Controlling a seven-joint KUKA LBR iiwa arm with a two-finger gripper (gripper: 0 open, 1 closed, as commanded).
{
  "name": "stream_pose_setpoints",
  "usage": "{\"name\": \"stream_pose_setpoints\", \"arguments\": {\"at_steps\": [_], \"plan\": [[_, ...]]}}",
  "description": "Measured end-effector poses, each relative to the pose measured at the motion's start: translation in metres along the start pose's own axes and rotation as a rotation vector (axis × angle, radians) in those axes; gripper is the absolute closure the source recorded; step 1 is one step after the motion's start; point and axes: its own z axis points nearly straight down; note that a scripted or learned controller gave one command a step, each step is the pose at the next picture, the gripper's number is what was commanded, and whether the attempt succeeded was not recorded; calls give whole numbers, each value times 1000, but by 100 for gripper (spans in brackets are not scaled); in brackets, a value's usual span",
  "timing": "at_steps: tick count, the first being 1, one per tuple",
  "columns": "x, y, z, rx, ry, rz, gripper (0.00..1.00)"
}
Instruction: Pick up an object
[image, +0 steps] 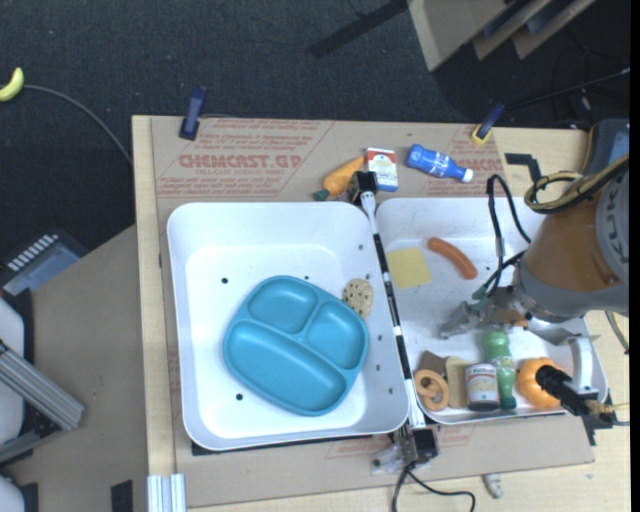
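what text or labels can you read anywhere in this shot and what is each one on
"CHEMCAST G.P": red print on the brown board under the bins, behind the left bin; the smaller red lines around it are too blurred to read.
Small carton behind the bins: red and white print, too small to read.
Blue bottle: label unreadable.
Can in the right bin: label too blurred to read.

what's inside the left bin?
The left bin holds a blue divided tray and a cookie beside the tray's upper right edge. Whatever lies under the tray is covered.
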Motion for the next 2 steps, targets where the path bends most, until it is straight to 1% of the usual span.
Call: {"name": "stream_pose_setpoints", "arguments": {"at_steps": [1, 2], "plan": [[-40, -26, 0, 3, 0, 3, 0], [-39, -26, -10, 2, 0, 3, 100]]}}
